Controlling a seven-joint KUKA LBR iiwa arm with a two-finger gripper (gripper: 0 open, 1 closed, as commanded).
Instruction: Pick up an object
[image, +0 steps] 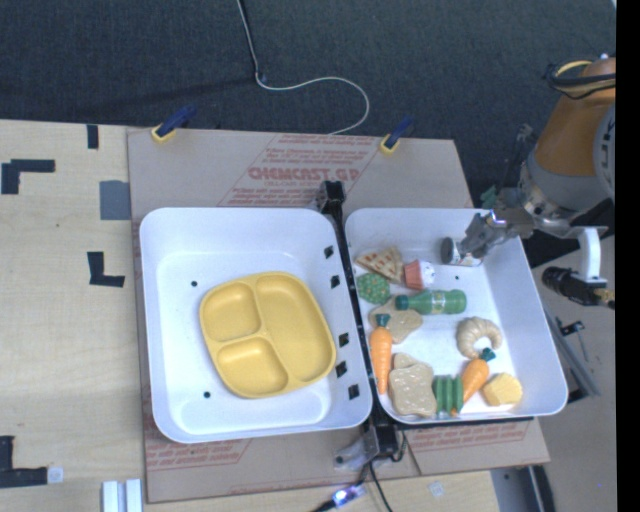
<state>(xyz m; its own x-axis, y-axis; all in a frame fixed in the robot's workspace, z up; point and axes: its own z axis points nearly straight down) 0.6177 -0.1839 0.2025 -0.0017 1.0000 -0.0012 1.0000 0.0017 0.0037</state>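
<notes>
Over the right bin, the arm's claw hangs low, grip state unclear.

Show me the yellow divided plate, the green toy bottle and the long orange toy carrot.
Yellow divided plastic plate (266, 333), camera view, on the ridge where its compartments meet.
Green toy bottle (432, 301), camera view, mid-body.
Long orange toy carrot (381, 358), camera view, middle of the orange root.

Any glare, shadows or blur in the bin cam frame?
Camera view: lighting is even and soft; the white bins read bright but keep their edges, with no hard glare. The yellow tray casts only a faint shadow. The toy food is sharp enough to tell apart, while the gripper and the arm look slightly soft. Bench edges look straight.
</notes>
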